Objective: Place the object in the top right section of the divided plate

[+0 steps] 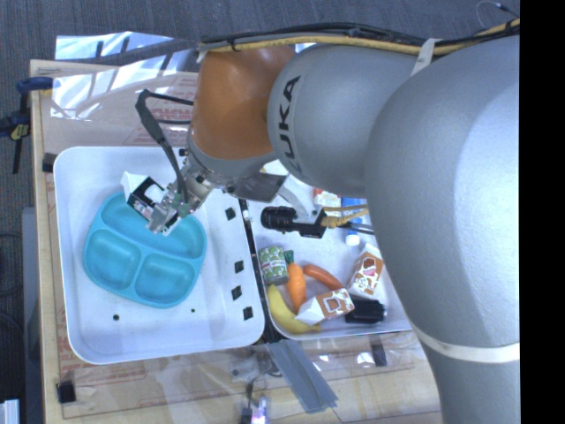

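Gripping or empty, I cannot tell: my gripper hangs over the top right part of the blue divided plate, at about one o'clock from the plate's middle, and its tip is too small and too cluttered to read; a small black-and-white object sits just beside it at about ten o'clock, at the plate's upper rim, and whether I have that thing or it merely lies there I cannot say.

I judge this to be the placing step, the tool already above the target section; the plate lies in the left white bin, tilted so that its single wide section faces twelve to one o'clock and the two smaller ones face six. The next move calls for a short descent into that wide section, a clean release, then a straight lift so nothing drags out over the rim.

The object looks like a small boxy piece, dark with a white face, light and rigid by my guess; it seems partly on the rim, so it could tip either way; the right bin, at three o'clock, holds a carrot, a banana and small cartons.
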Motion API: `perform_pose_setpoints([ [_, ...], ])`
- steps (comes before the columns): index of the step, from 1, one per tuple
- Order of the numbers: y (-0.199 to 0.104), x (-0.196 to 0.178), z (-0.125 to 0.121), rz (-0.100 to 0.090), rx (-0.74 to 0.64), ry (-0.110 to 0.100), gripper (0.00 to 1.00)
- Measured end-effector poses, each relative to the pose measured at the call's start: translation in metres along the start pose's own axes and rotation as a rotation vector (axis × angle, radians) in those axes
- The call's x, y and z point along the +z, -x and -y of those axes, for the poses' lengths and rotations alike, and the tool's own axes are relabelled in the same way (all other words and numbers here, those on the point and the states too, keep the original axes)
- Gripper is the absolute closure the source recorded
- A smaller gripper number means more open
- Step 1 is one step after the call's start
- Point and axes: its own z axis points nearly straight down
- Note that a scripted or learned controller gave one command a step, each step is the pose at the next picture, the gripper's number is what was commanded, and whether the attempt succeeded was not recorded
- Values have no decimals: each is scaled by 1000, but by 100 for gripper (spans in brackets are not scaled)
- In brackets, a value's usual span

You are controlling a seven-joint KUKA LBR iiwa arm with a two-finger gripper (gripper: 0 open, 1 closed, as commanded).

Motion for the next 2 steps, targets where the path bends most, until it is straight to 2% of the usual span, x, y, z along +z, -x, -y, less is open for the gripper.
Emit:
perform_pose_setpoints([
  [1, 5, -41, -84, 1, -63, 2, 100],
  [2, -41, -13, -3, 0, -100, 0, 100],
])
